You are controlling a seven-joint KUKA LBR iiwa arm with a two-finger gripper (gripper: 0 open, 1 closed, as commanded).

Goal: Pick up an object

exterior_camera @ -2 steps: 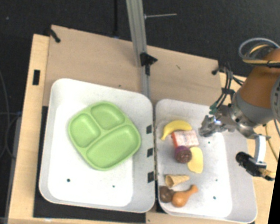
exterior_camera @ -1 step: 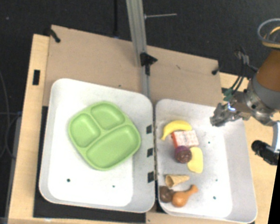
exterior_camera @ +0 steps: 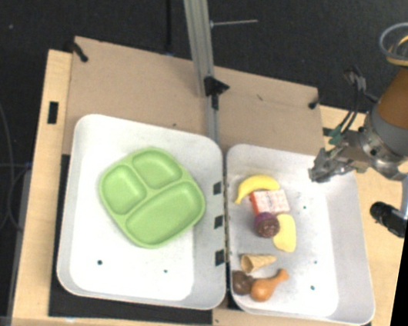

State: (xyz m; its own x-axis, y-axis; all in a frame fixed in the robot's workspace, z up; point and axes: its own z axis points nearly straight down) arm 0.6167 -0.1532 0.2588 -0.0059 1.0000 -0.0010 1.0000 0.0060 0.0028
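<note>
Overhead, the gripper (exterior_camera: 323, 171) hung above the right bin (exterior_camera: 334, 244) near its 1 o'clock corner, and whether it was released or clenched could not be told, since its tip was a small dark shape against the white. Nothing was seen held in it, and it was well apart from the objects.

Those objects lay in a cluster along the right bin's 9 o'clock side. A banana (exterior_camera: 256, 185) sat at the 12 o'clock end, with a red-and-white box (exterior_camera: 270, 202) just beside it at 4 o'clock. A dark round piece (exterior_camera: 267, 225) touched the box from below, and a yellow piece (exterior_camera: 286, 234) lay against that at 3 o'clock. Lower down were an ice-cream cone (exterior_camera: 257, 263), a brown pear-shaped toy (exterior_camera: 267, 285) and a small dark lump (exterior_camera: 241, 284).

The left bin (exterior_camera: 78, 253) held a green divided plate (exterior_camera: 152, 197). A metal pole (exterior_camera: 199, 36) crossed the bench (exterior_camera: 139, 84) toward 12 o'clock. The arm (exterior_camera: 401, 107) was cut off at the 3 o'clock edge.
</note>
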